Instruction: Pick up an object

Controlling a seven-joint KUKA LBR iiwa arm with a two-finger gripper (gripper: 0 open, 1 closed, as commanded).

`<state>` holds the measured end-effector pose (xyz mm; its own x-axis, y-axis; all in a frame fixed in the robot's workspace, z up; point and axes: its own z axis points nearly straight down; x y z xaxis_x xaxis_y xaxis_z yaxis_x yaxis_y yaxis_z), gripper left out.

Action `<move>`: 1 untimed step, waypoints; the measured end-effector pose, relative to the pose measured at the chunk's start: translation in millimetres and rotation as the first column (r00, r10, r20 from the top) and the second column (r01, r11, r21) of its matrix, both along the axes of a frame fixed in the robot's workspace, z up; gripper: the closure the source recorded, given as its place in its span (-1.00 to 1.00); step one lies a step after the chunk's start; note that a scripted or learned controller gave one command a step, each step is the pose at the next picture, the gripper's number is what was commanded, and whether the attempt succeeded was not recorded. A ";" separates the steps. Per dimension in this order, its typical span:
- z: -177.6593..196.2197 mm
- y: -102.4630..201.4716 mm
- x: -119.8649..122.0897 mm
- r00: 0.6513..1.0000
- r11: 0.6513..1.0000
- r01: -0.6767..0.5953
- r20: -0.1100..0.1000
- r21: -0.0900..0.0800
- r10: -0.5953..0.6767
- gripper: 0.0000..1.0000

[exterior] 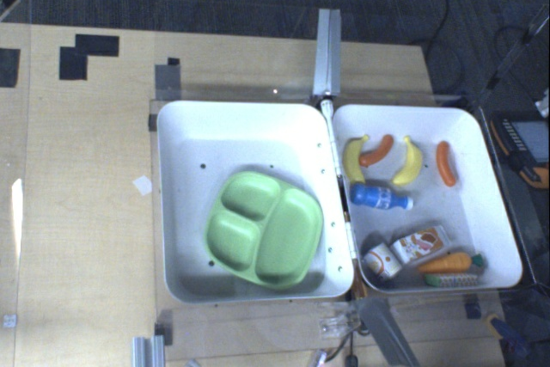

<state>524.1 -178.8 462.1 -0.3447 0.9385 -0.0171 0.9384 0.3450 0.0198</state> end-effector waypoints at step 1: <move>12.8 0.4 1.5 1.000 1.000 -0.005 0.008 -0.003 0.005 1.00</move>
<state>525.5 -178.4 474.9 -0.3495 0.9366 -0.0232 0.9363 0.3501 0.0266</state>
